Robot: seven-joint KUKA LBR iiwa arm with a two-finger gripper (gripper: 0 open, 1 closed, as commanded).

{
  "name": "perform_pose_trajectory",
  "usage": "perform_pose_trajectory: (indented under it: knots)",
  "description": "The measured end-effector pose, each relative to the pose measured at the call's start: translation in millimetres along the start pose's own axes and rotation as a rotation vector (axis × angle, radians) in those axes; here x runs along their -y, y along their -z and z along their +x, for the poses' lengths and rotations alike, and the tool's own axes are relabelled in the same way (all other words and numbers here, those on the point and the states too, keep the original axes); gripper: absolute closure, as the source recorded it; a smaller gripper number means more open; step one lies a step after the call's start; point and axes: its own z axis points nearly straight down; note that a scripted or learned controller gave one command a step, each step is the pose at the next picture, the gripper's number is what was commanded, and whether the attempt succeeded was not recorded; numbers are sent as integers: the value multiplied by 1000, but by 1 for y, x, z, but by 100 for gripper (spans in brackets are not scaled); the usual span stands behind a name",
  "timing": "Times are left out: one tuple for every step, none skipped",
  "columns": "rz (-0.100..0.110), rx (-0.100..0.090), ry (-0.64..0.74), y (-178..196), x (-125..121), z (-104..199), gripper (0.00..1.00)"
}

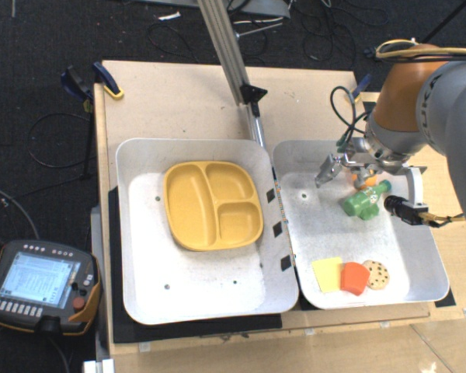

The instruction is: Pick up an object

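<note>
The hand (370, 179) hangs low over the right bin (419, 290), its fingers (326, 171) spread wide, gripping nothing. A green toy (363, 203) lies just under it, touching a small orange piece (364, 182). It looks light, stiff and a bit slick, so I'd pinch it across its narrow middle. A yellow block (326, 274), red piece (354, 278) and cookie (377, 274) sit by the near rim; a yellow tray (213, 205) fills the left bin (140, 286)
</note>
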Motion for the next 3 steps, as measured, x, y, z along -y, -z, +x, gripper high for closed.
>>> perform_pose_trajectory:
  knots:
    - [-9, 2, -1, 15, -2, -1, 100]
    - [-15, 3, 1, 79, -5, -2, 100]
    - [-9, 1, 1, 80, -6, -1, 100]
